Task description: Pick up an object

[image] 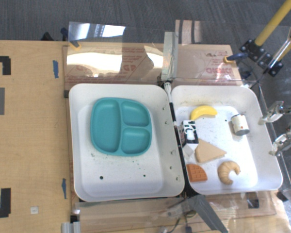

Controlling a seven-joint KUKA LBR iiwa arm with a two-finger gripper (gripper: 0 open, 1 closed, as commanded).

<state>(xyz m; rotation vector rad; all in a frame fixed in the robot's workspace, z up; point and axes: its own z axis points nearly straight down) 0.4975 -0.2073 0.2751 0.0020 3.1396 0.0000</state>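
Note:
The right bin point(266, 155) holds several small objects. A yellow banana point(203, 112) lies near its back. To the banana's right, a silver can point(239, 124) lies on its side. A black and white item point(189, 132) sits against the bin's left wall. A tan wedge point(209, 153) lies in the middle. At the front are an orange waffle piece point(197, 173) and a croissant point(229, 171). The left bin point(80, 144) holds a teal divided plate point(121, 126).
Clear plastic panels point(136, 62) stand behind both bins. Brown cardboard point(24, 130) covers the bench to the left. A yellow pole with black clamps point(262, 47) stands at the back right, and metal brackets point(280, 130) sit just outside the right bin's right wall.

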